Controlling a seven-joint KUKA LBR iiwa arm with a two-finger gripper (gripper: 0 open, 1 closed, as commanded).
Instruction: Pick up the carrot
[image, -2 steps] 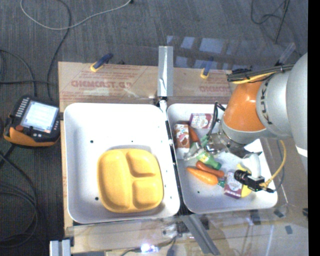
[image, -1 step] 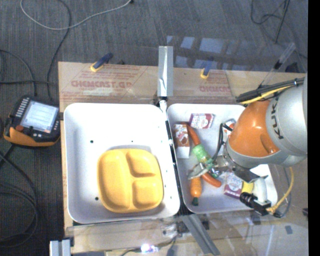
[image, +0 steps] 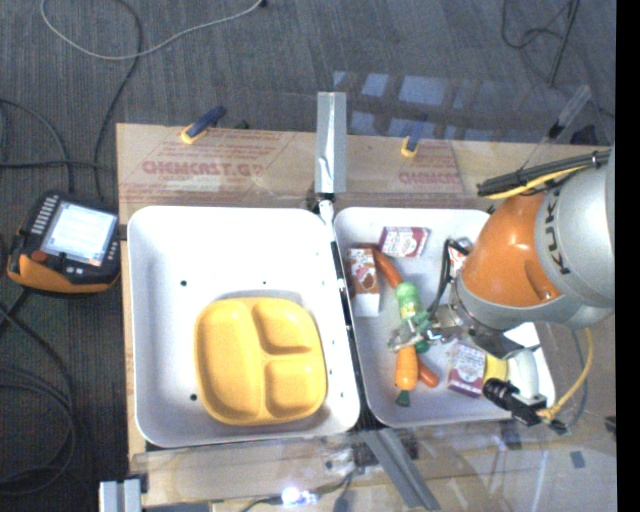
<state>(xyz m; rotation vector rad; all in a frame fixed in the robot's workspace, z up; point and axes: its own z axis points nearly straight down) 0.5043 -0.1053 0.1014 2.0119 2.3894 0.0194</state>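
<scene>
You see the pincer (image: 420, 330) low in the right bin (image: 520, 225), just above the carrot (image: 405, 370). You cannot tell whether it is apart or together. The yellow tray (image: 262, 360) sits in the left bin (image: 160, 250).

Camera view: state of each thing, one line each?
carrot: lying in the right bin, near its front, not lifted
gripper: down in the right bin just above the carrot; grip unclear
yellow tray: right way up in the left bin, compartments bare
green bottle: lying beside the gripper
pendant: screen lit, on the floor
</scene>
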